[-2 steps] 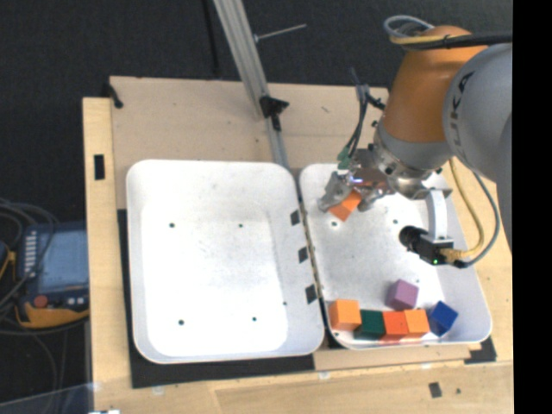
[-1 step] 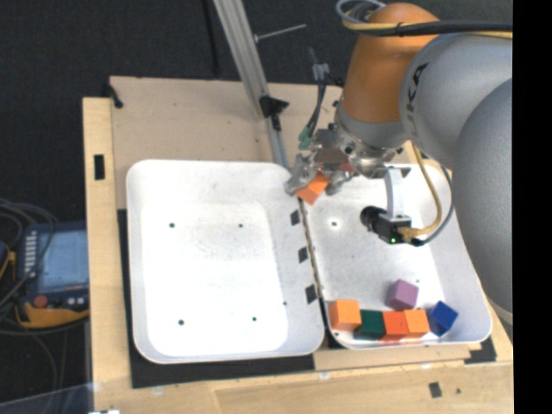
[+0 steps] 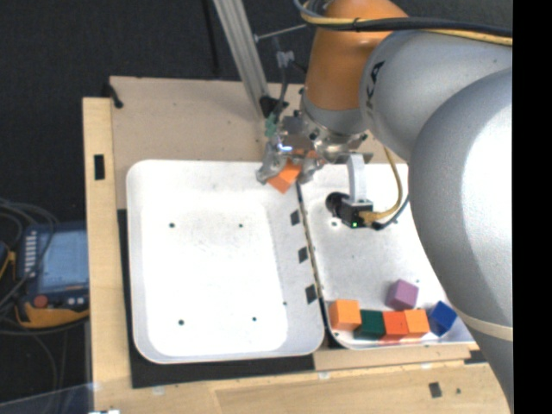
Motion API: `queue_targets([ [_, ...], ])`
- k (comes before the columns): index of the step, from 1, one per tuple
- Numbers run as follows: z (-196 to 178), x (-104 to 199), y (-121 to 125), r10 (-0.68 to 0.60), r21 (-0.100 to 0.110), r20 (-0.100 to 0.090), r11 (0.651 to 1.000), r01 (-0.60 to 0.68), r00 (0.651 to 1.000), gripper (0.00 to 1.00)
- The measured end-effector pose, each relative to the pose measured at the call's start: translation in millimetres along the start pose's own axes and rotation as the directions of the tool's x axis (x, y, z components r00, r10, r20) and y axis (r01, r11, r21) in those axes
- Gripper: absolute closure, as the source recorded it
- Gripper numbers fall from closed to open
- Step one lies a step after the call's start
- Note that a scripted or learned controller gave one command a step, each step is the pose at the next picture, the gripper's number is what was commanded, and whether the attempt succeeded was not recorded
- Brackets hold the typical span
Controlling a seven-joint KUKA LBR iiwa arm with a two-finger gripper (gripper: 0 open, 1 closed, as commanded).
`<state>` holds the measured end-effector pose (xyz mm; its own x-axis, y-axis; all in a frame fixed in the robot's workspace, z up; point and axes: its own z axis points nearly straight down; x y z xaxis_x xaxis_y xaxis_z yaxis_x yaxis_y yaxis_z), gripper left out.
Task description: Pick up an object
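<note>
Camera view: KUKA arm [image 3: 431, 102], grey w/ orange band [image 3: 341, 46] above the wrist, enters from the right and fills the upper-right area. Gripper [image 3: 280, 171] sits over the top edge of the bins, about where the left bin [image 3: 155, 231] meets the right bin [image 3: 388, 248]. An orange block [image 3: 283, 178] lies between the fingertips, tilted, so the gripper is clenched on it; block appears raised above the bin floor, at the upper-right corner of the left bin.

Rel. to the gripper: just right of it and slightly below, a small black unit [image 3: 349, 207] w/ a green light hangs off the wrist on a white bracket, w/ a yellowish cable [image 3: 398, 198] looping further right. Straight up from the gripper, a slanted metal rail [image 3: 237, 37] runs to the top edge. Down and left of the gripper spreads the left bin's white floor, marked by a few dark dots.

Well below the gripper and to its right, along the near rim of the right bin, a row of blocks: another orange cube [image 3: 346, 313], green cube [image 3: 372, 323], two more orange ones [image 3: 405, 323] side by side, blue cube [image 3: 442, 316] at the end; purple block [image 3: 402, 294] just behind the row. Neighbours in the row touch or nearly touch.

Far left of the gripper, off the wooden bench [image 3: 99, 231], a handheld pendant w/ screen [image 3: 60, 261] and cables.
</note>
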<state>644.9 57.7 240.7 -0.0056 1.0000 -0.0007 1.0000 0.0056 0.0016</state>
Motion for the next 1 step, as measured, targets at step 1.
queue_targets([
  [1, 6.4, 38.9, 22.1, 0.0, 0.0, 0.0, 1.0, 0.0, 1.0, 1.0],
])
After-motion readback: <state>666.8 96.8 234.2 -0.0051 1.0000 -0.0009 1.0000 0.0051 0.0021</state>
